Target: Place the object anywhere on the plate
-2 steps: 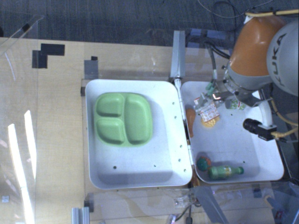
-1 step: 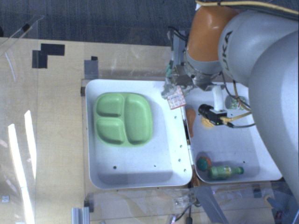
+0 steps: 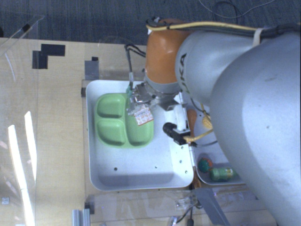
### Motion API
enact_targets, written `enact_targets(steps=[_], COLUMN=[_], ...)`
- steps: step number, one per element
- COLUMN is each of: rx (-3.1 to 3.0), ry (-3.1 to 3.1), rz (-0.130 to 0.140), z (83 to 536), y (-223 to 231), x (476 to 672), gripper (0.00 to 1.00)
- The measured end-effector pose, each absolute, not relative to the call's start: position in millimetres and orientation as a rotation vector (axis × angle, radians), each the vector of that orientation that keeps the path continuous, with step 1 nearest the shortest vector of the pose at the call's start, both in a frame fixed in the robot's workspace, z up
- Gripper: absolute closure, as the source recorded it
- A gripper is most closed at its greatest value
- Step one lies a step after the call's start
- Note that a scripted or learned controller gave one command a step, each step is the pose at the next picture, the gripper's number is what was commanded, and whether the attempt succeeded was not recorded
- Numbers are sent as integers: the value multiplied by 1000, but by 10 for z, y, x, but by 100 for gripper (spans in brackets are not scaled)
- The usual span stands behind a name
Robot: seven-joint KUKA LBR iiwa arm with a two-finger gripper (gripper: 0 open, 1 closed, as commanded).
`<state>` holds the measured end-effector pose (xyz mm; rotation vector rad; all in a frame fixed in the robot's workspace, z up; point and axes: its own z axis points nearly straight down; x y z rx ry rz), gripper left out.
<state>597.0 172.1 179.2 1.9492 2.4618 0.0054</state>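
The arm (image 3: 244, 102) reaches in over the two white bins, its orange band (image 3: 162, 55) sitting just above the wrist. The jaws (image 3: 137, 102) hang over the right part of the green plate (image 3: 113, 121), and their tips are hidden behind the metal wrist parts and a small white and red tag (image 3: 143, 117), so I cannot tell whether they are open, closed or holding anything.

The one plate is directly under and to the left of the jaws, lying in the left bin (image 3: 141, 173). It is a divided plate with three compartments: two stacked on the side away from the jaws and one long one right beneath them.

Away from the jaws, toward the arm's base side and nearer the front of the tabletop (image 3: 47, 140), is the second bin (image 3: 207, 175), mostly covered by the arm. In its visible corner I count two things: a small round toy in red and green (image 3: 204, 165) and, just beside it, a green can (image 3: 222, 173) lying on its side. Both lie well apart from the jaws and from the plate.

One yellow cable (image 3: 202, 26) runs along the top of the arm.
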Motion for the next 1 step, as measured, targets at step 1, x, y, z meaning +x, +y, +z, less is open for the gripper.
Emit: enact_targets(steps=[1], rx=[1949], ry=[2461], rz=[6], z=[1795], y=[1719], x=[5972], gripper=[0])
